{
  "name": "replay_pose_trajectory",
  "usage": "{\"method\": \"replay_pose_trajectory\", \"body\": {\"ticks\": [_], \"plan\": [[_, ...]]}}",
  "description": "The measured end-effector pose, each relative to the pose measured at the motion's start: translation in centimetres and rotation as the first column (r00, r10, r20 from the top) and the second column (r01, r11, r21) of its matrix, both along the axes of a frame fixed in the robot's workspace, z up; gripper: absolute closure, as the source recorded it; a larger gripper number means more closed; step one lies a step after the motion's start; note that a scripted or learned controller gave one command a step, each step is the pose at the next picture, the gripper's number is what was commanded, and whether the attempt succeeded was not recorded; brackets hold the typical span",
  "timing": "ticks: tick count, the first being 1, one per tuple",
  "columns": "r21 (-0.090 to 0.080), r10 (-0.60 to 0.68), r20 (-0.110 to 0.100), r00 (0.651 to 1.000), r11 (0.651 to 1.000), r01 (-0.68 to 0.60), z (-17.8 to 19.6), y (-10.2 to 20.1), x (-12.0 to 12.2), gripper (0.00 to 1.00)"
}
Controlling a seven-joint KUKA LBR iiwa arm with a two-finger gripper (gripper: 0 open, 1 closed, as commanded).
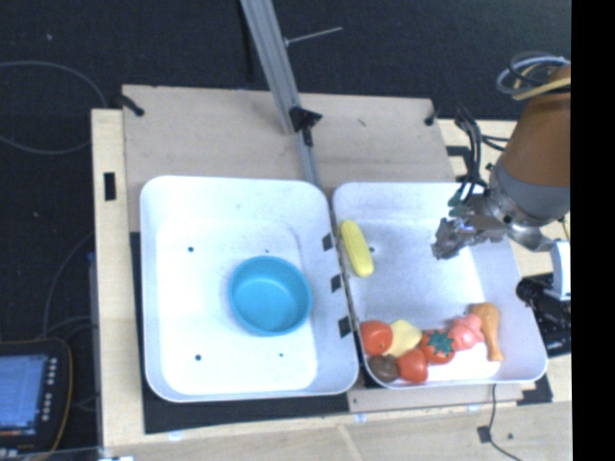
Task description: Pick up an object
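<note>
My gripper [448, 245] hangs over the right bin [404, 209], above its bare middle right part. A yellow corn-like piece [356, 248] lies at the bin's left wall, well left of the gripper. Along the bin's near wall sits a cluster of toy food: a red tomato [376, 336], a pale yellow piece [405, 334], a second red piece [413, 365], a pink piece [465, 332] and an orange drumstick shape [488, 327]. Nothing shows between the gripper's fingers.
The left bin [192, 209] holds a blue bowl [270, 295] near its middle. A grey metal pole [274, 60] slants from the top down to the gap between the bins. A small screen [27, 390] sits off the bench at lower left.
</note>
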State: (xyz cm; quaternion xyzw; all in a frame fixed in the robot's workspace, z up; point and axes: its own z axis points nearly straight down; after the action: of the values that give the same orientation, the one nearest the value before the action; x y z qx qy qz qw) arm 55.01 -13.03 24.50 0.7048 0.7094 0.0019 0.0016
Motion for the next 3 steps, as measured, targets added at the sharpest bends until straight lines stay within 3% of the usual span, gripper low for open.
{"method": "replay_pose_trajectory", "body": {"ticks": [2,3], "plan": [[0.002,0.002,-0.009,1.000,1.000,-0.002,-1.6,10.0,0.5,1.00],[0.002,0.002,-0.004,1.000,1.000,-0.002,-1.8,14.4,1.3,1.00]]}}
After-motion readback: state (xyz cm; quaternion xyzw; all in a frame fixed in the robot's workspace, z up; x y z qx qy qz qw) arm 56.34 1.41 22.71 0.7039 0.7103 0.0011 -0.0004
